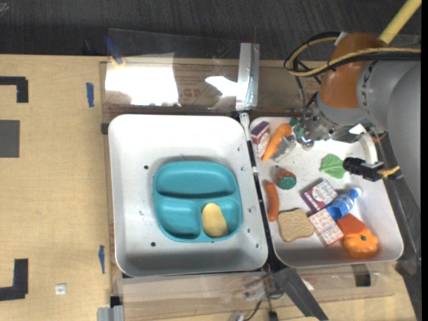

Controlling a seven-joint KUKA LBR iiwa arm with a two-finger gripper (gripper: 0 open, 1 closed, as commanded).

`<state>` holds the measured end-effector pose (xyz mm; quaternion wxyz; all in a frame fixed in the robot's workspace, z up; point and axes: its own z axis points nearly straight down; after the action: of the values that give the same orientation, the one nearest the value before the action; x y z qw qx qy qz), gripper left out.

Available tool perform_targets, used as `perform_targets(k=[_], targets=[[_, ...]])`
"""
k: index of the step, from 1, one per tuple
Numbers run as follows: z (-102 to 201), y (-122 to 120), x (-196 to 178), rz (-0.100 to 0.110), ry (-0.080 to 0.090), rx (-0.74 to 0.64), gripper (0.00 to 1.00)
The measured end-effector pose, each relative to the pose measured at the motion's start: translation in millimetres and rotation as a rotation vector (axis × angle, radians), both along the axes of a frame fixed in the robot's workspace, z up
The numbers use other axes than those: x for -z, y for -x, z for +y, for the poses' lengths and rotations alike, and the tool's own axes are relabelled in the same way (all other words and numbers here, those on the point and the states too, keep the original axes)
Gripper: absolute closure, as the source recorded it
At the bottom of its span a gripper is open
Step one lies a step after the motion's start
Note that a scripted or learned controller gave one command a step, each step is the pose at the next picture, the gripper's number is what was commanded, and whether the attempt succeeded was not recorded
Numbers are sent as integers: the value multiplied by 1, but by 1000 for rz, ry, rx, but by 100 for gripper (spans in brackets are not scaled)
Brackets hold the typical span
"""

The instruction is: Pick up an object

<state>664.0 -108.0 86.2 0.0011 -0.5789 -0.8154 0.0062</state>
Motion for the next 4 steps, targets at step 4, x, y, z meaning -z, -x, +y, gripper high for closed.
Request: perform_targets(k=[4], targets=[[-1, 0, 0, -2, -1, 236, 0]])
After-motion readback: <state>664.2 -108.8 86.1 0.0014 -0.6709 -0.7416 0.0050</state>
